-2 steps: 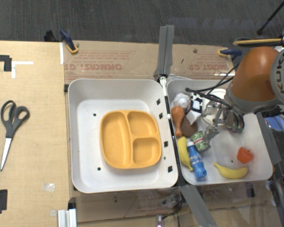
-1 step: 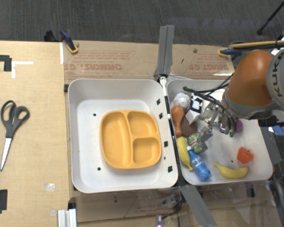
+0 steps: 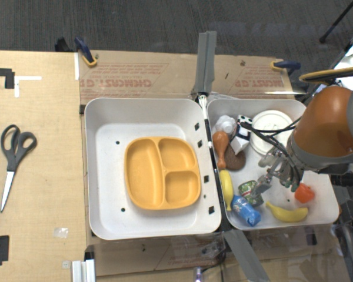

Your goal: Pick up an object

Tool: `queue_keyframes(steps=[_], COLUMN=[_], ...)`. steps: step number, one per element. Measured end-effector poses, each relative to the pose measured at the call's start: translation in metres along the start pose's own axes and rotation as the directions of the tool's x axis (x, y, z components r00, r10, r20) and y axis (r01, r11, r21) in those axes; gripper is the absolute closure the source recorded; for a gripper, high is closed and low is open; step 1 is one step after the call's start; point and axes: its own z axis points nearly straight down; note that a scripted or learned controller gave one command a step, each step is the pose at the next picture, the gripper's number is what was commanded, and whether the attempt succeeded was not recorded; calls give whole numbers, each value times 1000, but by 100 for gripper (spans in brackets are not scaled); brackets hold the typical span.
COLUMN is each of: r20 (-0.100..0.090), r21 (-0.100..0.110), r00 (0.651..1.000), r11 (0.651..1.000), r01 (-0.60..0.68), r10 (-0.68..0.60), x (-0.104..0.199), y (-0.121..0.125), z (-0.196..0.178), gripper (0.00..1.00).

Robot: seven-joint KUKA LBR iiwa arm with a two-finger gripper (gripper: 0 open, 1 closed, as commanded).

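KUKA arm's gripper (image 3: 269,178), finger state can't tell, hangs over the right bin (image 3: 323,216) w/ a green object (image 3: 247,188) just left of its tips, banana (image 3: 288,212) lying crosswise nearer.

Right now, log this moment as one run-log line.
arm: over right bin | end effector: low, above green item | nothing seen held | left bin: yellow divided plate | task: not yet done

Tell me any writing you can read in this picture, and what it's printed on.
Red print on the cardboard sheet behind the bins: it appears reversed and cannot be made out with certainty.
Small green packet in the right bin: too small to read.
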Motion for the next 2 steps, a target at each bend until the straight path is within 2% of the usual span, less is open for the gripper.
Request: queue_keyframes(steps=[1, 2], r20=[1, -44], r21=[-4, 18], r00=[1000, 999], r11=[1000, 999], r01=[-16, -27], r10=[16, 28], x=[23, -40], y=[20, -36], z=[0, -63], gripper=[0, 0])
